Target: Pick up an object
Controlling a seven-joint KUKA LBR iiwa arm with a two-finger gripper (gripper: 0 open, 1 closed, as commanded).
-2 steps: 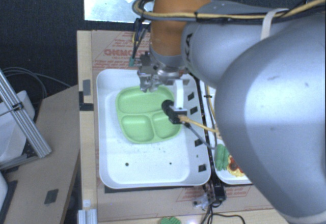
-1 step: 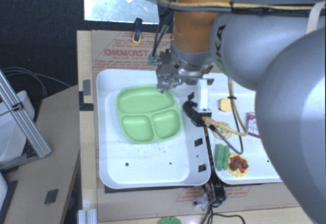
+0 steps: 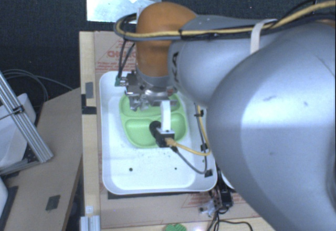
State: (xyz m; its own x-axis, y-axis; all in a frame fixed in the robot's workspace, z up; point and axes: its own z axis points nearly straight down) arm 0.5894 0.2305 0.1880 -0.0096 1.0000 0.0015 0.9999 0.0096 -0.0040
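Camera view puts the two-finger gripper (image 3: 152, 103) low over the shallow light-green plastic tray (image 3: 137, 133), its metal body pressed close to the tray's far rim, and we cannot tell how the gripper is set, since the wrist hides what lies below it. We see the green tray lying flat in the upper half of the white shallow bin (image 3: 136, 177), with its divided hollows facing up. We judge it light, stiff and thin-walled, probably smooth and a little slippery (moulded plastic usually is), so the raised rim or the ridge between compartments looks like the best place to pinch; the flat floor offers nothing to close on. Above the gripper, the orange band (image 3: 157, 35) stands nearly upright, so the wrist points straight down, while the broad grey arm (image 3: 262, 104) sweeps in from the right, with yellow and black cables (image 3: 184, 154) trailing beside it.
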